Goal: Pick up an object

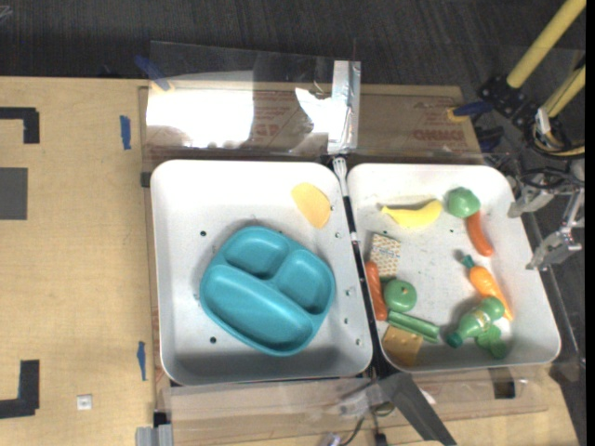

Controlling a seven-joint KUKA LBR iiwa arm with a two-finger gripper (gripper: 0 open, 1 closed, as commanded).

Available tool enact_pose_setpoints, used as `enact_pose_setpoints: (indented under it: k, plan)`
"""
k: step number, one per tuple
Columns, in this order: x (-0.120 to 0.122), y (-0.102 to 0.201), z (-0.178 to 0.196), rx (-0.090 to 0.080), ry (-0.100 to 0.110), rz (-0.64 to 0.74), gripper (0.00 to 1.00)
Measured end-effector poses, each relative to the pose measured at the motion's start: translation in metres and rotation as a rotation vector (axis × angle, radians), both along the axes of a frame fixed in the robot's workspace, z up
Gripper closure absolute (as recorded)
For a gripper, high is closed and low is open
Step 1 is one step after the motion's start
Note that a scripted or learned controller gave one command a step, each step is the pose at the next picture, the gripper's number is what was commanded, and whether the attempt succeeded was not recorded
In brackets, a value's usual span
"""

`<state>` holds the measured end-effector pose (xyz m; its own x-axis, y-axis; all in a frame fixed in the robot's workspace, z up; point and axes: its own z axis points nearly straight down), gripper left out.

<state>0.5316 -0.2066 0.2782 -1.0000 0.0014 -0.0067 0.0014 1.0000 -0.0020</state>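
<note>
The left bin (172,249) holds a teal divided plate (265,286) and a yellow oval piece (313,203) near its back right corner. In the right bin (535,295) lie several toy foods. A yellow banana (414,214) and a green round fruit (462,201) are at the back, with an orange carrot (480,235) just in front. A second carrot (487,284) lies at the right. A green apple (400,294), a thin red-orange piece (374,288) and a patterned cracker (385,247) sit at the left. A green stick (416,325), green leafy vegetables (483,323) and a brown piece (402,345) lie at the front.
A clear plastic sheet (242,110) and a silver taped post (343,100) stand behind the bins. Yellow poles (548,31), cables and metal brackets (548,221) crowd the right side. The wooden bench (65,249) extends to the left.
</note>
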Motion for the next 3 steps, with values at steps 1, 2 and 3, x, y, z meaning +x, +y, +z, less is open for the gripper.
enact_pose_setpoints:
  k: [1, 2, 3]
  plan:
    - [-0.053, 0.011, -0.107, 0.004, 0.011, 0.083, 0.0]
    - [-0.033, -0.016, -0.186, -0.004, -0.006, 0.293, 0.0]
    - [-0.028, -0.015, -0.186, -0.006, -0.007, 0.475, 0.0]
